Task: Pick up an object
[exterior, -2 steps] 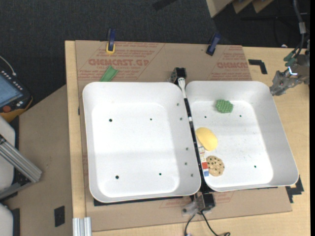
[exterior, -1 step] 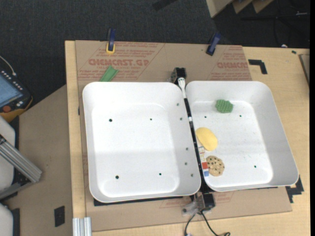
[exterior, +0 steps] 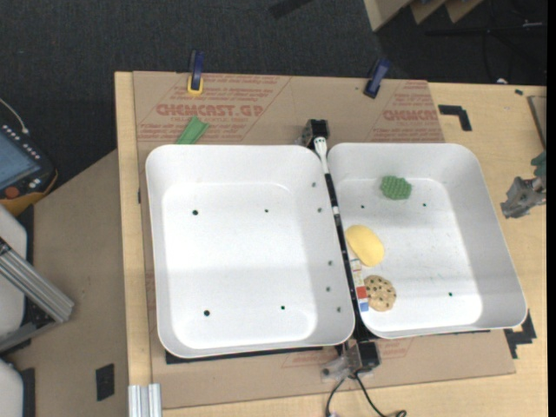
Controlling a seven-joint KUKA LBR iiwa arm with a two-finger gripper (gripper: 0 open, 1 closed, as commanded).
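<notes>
Now the gripper (exterior: 524, 195) sits at the table's (exterior: 261, 101) right edge, outside the right bin (exterior: 486, 233); I cannot tell how it stands. A green piece (exterior: 396, 188) lies near that bin's far edge. A yellow lump (exterior: 366, 245) and a cookie (exterior: 380, 293) lie along its left edge.

Two white bins, the left bin (exterior: 234, 250) and the right bin (exterior: 434, 233), sit on a tan cardboard sheet (exterior: 287, 102) printed with reddish lettering. In the right bin lie a green knobbly piece (exterior: 395, 188), a plain yellow object (exterior: 366, 245) and a tan cookie (exterior: 380, 293) speckled with dark spots. Near the upper left, a green strip (exterior: 191, 131) lies on the cardboard below a blue and yellow clamp (exterior: 195, 73).
</notes>
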